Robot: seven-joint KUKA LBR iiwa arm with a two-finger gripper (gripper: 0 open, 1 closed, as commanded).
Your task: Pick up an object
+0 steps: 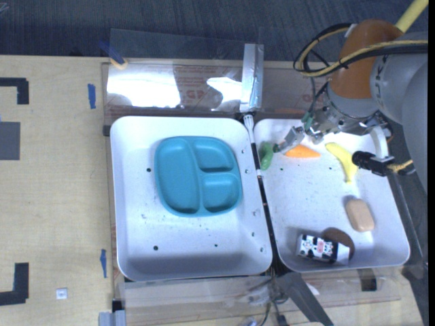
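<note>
My gripper hangs low over the far left part of the right bin. It sits just above an orange carrot-shaped piece and to the right of a small green item by the bin's left wall. Nothing can be seen held in it. A yellow banana lies to the right of the carrot. Nearer the front lie a tan oval piece, a brown disc and a black-and-white patterned can on its side.
The left bin holds a blue divided plate in its middle. A thin divider wall runs between the two bins. A shiny clear panel stands behind the left bin. The grey arm fills the upper right.
</note>
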